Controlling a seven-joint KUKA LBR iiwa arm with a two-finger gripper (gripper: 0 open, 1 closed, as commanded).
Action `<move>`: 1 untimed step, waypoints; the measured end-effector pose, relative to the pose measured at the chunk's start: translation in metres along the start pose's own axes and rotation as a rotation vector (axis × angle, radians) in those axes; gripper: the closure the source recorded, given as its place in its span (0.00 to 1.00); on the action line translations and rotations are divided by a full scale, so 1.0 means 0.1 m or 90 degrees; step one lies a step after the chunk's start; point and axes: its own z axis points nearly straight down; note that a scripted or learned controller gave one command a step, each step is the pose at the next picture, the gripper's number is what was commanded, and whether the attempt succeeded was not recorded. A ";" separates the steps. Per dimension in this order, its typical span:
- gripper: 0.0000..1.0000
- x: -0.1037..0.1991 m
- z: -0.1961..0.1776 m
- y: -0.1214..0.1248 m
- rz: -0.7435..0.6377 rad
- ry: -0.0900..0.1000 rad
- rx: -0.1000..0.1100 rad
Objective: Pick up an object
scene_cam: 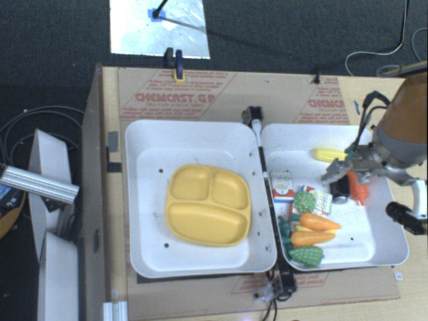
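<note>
Overhead slant view of desk (200,89) w/ two shallow white bins side by side. I take the divider (266,179) between the bins as my landmark.

Left of divider: left bin (144,179) carries one yellow compartment plate (208,204), three sections, lying flat near bin centre, well apart from the divider.

Right of divider: right bin (384,243) carries the toy food. Just beside divider, a small printed card/box (281,184); below it a green leafy piece (305,200) and a small white packet (323,202) touching it. Further down, two orange carrots (318,223) stacked close, approx. parallel, and a green veg piece (307,255) at the near wall. A dark green item (286,230) sits right against the divider, partly hidden. A yellow corn cob (330,155) lies well to the right of the divider, near the far wall.

Arm (406,122) enters from the right, orange band visible above wrist. End effector (344,176) hangs low over right bin, between corn cob and carrots. A dark object (340,187) and an orange-red piece (359,189) sit directly beneath/beside it; I can't tell if either is touched. Finger spacing: can't tell from this angle, too blurred and shadowed.
</note>
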 end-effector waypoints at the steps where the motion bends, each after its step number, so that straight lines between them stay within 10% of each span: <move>1: 0.00 -0.54 0.92 0.08 -0.002 0.002 -0.006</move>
